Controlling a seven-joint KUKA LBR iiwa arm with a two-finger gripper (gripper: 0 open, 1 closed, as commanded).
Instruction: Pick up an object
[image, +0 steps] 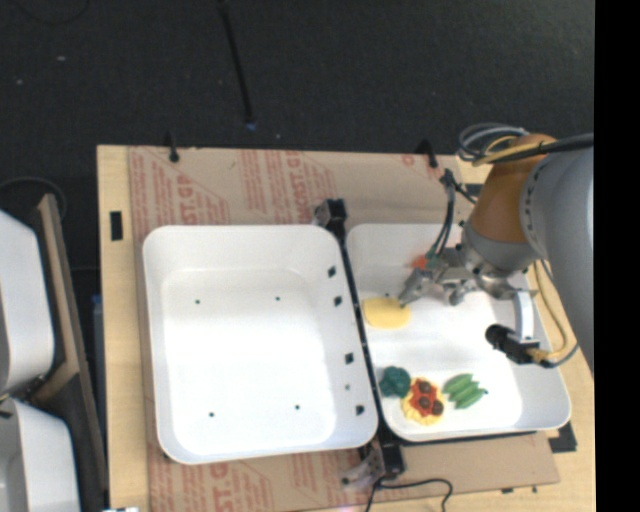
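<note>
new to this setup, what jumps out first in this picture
The grey arm with its orange band reaches in from the right, its hand low over the right bin, just above a yellow object. Near that bin's front edge sit a teal piece, a yellow-and-red piece and a green piece.

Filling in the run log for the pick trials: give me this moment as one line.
phase: reach | gripper: low in right bin, at yellow object | hold: unconfirmed | also there: teal piece, green piece
</note>
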